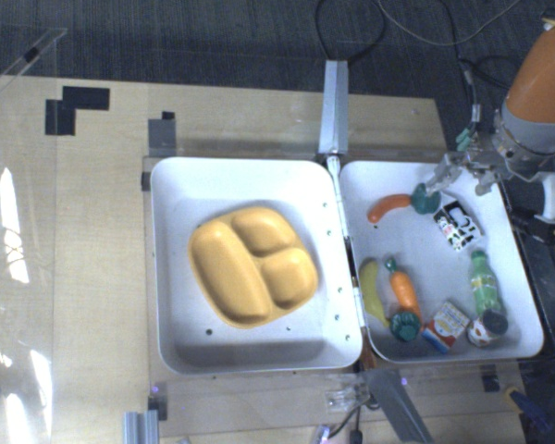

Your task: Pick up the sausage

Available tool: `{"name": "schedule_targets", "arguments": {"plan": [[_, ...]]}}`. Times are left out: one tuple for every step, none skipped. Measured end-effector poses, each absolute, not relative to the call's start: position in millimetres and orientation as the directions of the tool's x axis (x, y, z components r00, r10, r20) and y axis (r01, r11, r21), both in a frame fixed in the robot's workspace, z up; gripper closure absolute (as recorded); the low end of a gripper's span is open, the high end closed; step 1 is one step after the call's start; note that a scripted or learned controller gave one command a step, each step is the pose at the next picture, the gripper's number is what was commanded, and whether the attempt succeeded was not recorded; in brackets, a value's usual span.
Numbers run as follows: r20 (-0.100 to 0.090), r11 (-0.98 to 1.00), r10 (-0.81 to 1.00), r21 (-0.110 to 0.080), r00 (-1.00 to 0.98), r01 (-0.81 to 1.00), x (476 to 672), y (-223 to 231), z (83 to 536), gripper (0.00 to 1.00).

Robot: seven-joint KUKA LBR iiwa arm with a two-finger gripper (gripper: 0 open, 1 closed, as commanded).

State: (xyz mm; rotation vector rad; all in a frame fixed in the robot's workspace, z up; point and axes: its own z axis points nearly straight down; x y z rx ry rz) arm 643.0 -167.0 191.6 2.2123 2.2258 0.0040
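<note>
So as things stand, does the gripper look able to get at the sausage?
Probably yes. The gripper sits right at the sausage's right end in the right bin, and nothing lies on the sausage; the banana and carrot lie apart.

Orange sausage (pixel 389 208) — yellow tray (pixel 252 265)

**Even overhead light, soft focus across the bench**

Bright, diffuse light falls from above, leaving only faint shadows inside the two white bins (pixel 259 363). Window-like glare streaks the clear panel (pixel 18 248) at left. Detail is soft throughout; small items in the right bin (pixel 518 248) blur, perhaps from low resolution.
</note>
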Motion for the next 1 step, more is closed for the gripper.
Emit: {"name": "schedule_targets", "arguments": {"plan": [[-0.003,0.26,0.966,0.007,-0.26,0.966,654.7,-111.6,96.3,0.0]]}}
